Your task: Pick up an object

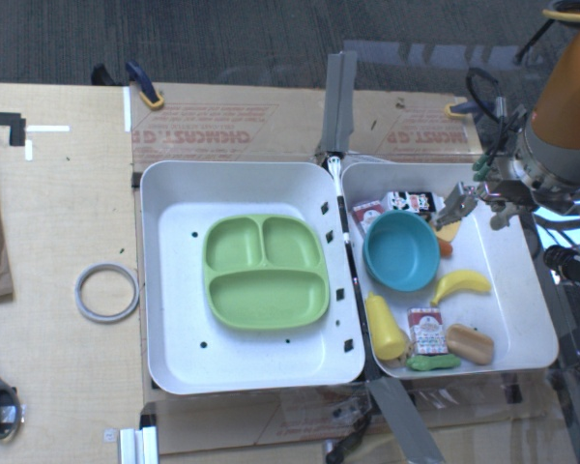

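Tool [476,204] above right bin [522,288] near blue bowl [401,250]; fingers apart, nothing between them; banana [461,284] just beside bowl

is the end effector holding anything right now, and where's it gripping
Nothing is visibly held. The end effector hovers over the right bin's upper edge, near the blue bowl.

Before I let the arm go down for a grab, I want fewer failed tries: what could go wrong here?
The gripper hangs near the right bin's far wall, so it might hit the rim. The blue bowl sits tight against a small yellow and orange piece below the gripper, so a grab may catch the bowl instead. The banana is curved and may slip.
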`<state>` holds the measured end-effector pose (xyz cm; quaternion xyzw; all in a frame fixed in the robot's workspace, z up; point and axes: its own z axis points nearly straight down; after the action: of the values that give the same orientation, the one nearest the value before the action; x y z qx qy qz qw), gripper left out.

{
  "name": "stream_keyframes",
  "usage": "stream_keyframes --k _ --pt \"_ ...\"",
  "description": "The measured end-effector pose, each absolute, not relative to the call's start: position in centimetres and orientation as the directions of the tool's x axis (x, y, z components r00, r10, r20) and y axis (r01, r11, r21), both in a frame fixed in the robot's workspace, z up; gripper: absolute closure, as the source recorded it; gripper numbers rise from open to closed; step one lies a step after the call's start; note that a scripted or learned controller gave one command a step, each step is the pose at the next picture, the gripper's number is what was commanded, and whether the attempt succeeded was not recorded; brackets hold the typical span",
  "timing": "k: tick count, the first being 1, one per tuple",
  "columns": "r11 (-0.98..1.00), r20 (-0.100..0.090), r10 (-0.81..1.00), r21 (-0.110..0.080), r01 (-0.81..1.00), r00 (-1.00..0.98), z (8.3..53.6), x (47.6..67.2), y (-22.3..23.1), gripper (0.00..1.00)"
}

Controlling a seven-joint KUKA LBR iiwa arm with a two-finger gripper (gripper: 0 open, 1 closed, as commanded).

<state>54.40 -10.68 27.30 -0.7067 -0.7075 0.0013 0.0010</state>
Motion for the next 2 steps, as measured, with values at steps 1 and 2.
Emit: stream_keyframes --k 1,2 --pt "0.384 -0.001 0.923 0.000 0.923 -0.384 25.9 60.2 -16.6 0.00" --pt "0.581 -0.002 0.814 0.002 0.814 -0.581 9.4 62.8 -18.1 0.00"
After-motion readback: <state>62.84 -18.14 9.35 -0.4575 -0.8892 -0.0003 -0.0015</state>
